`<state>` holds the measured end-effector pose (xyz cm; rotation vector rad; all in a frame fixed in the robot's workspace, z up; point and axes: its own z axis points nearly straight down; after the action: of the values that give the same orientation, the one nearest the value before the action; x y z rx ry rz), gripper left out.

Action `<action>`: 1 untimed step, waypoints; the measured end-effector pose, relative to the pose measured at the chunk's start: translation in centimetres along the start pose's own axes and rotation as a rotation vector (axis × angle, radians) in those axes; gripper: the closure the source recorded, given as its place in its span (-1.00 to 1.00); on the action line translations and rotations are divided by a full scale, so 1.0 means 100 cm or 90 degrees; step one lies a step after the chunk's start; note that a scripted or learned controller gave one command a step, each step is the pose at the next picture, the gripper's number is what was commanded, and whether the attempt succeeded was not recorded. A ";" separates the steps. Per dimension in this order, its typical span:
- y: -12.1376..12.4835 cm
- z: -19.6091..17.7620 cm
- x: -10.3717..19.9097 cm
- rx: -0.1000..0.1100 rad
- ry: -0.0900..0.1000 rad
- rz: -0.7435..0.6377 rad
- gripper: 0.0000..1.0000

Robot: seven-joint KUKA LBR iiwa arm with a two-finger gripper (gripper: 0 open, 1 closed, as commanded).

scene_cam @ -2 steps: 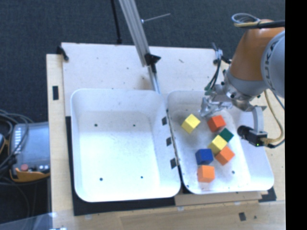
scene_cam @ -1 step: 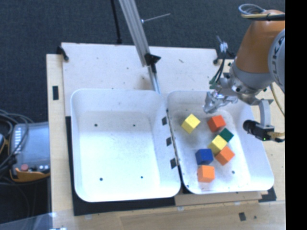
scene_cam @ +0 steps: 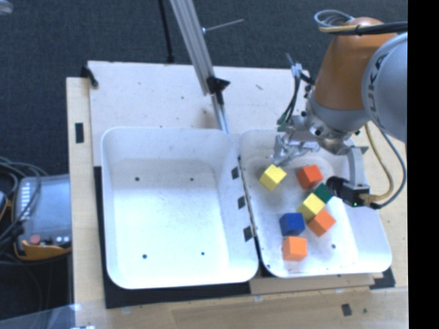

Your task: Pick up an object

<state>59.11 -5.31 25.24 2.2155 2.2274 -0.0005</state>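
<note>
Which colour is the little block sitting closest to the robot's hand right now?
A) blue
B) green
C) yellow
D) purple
C: the yellow block lies just below the hand at the upper left of the right bin, while the blue block and the green block sit farther off among the other blocks.

A pale wooden bench [scene_cam: 79,184] carries a white board [scene_cam: 151,91] at the back and two shallow white bins side by side — the left bin [scene_cam: 171,204] and the right bin [scene_cam: 367,249] — their inner rims touching.
</note>
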 end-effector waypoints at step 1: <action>-0.018 -0.005 0.056 0.000 0.001 -0.001 1.00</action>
<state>57.24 0.30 25.70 2.2143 2.2307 0.0006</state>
